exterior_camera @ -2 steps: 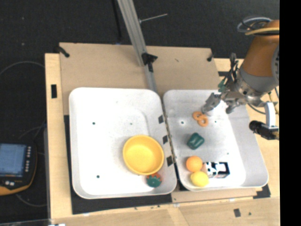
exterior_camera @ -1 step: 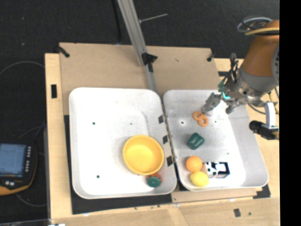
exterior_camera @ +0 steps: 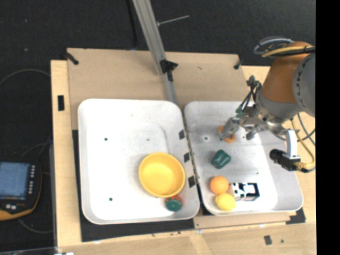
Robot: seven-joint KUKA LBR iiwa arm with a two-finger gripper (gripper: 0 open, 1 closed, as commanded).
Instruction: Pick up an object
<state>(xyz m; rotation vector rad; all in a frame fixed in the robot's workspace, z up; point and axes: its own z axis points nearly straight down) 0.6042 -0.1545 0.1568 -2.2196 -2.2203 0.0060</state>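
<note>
My gripper [exterior_camera: 239, 132] hangs over the upper middle of the right bin [exterior_camera: 276, 169], with its fingers spread apart and open. A small orange piece [exterior_camera: 229, 138] lies on the bin floor right at the left fingertip [exterior_camera: 228, 130], partly covered by it. Nothing sits between the fingers. Below the gripper lies a dark green block [exterior_camera: 220, 158]. Further toward the front are an orange ball [exterior_camera: 218, 185], a yellow lemon-like fruit [exterior_camera: 225, 202] and a black and white object [exterior_camera: 246, 191], close together.
The left bin [exterior_camera: 106, 142] holds a yellow bowl [exterior_camera: 162, 174] and a small green and red object [exterior_camera: 173, 203] at its front right corner. A metal pole [exterior_camera: 154, 41] slants up behind the bins. A handheld pendant [exterior_camera: 16, 187] lies off the bench at the left.
</note>
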